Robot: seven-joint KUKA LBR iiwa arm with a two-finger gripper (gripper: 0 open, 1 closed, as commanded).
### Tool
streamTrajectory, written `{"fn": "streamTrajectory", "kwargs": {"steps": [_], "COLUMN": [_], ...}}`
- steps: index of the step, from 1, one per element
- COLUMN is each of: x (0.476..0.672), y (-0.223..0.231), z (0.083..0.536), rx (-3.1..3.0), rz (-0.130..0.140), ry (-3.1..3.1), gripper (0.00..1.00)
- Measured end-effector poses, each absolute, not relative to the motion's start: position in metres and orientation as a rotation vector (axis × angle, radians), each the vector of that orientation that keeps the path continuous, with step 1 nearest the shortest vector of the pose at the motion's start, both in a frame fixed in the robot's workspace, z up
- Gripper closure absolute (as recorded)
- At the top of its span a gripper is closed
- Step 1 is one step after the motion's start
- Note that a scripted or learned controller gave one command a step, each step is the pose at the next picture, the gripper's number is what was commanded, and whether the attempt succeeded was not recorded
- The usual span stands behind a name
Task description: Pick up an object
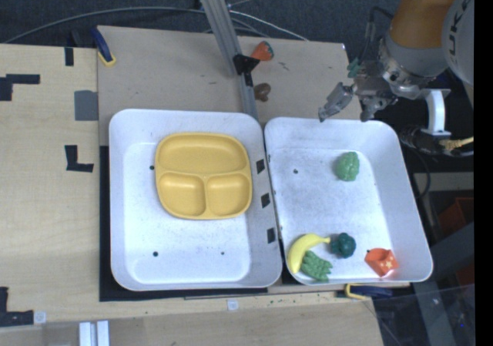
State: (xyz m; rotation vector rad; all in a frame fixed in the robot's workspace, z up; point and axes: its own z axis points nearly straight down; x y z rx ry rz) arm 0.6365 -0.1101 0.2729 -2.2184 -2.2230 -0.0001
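1. Hovering over the far rim of the right bin (400, 153) is the gripper (348, 105), w/ the grey arm (431, 5) and its orange band coming in from the upper right. Fingers look spread apart w/ nothing between them, so open and not holding anything afaict.
2. Landmark = right bin, everything below is relative to that.
3. Light green lumpy object (347, 166) sits inside the bin, in the far half, toward the right side. It's near the gripper but clearly apart from it, no contact.
4. Near-left corner of the bin has a little cluster: yellow banana (301, 248) curved along the corner, a green leafy piece (316, 266) just beside it touching or nearly touching, and a dark teal round thing (343, 245) right at the banana's tip.
5. Near-right corner of the bin: small orange-red object (380, 260), a bit apart from the cluster.
6. Middle of the bin floor is just speckled white.
7. Left bin (123, 206) butts up against the right bin's left wall. It holds a yellow divided plate (204, 175), 3 compartments, sitting in the far half of that bin.
8. Beyond the right bin's far-left corner, a grey metal bar (219, 17) runs diagonally up the bench, w/ a small orange-ish item (263, 50) beside it.
9. Bench (46, 206) is light wood w/ some black tape marks well to the left of both bins.
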Motion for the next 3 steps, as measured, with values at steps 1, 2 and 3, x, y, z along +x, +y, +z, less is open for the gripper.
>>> {"fn": "streamTrajectory", "kwargs": {"steps": [1, 2, 3], "x": [0.636, 0.630, 0.625], "y": [-0.110, -0.101, -0.092], "z": [0.273, 0.218, 0.168], "rx": [-2.218, -2.216, -2.216], "rz": [0.001, 0.008, 0.008], "ry": [-2.224, -2.220, -2.220], "gripper": [0.00, 0.00, 0.00]}}
